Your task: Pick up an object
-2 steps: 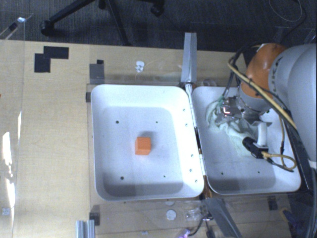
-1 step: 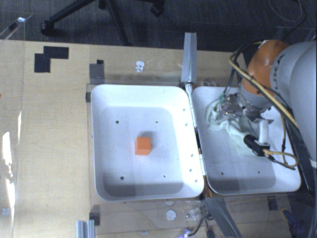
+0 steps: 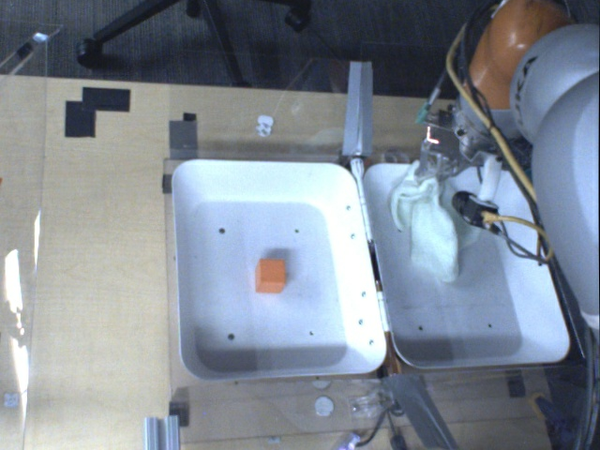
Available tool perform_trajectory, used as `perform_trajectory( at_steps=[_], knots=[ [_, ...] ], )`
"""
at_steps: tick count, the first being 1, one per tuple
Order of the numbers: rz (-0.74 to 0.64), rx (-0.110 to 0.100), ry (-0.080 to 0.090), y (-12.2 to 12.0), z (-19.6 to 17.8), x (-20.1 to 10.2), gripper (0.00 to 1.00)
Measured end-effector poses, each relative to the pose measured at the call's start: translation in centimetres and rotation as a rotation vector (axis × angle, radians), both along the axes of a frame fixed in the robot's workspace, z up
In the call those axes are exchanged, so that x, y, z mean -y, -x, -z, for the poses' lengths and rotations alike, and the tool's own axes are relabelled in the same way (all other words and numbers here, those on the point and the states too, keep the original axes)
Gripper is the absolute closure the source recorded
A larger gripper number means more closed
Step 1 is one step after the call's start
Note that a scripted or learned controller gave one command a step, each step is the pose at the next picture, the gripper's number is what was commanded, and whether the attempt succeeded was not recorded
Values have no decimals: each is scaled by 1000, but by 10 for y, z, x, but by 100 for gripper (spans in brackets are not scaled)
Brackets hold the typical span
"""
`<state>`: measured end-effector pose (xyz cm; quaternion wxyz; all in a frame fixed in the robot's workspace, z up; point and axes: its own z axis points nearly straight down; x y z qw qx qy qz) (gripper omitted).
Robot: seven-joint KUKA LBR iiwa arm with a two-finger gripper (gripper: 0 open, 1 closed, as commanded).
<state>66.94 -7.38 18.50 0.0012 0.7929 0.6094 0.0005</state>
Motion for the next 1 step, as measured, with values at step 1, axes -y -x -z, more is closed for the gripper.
perform_trajectory(
  at_steps=[1],
  knots=[
    [-231,0,0,27,-34,21,100]
  ],
)
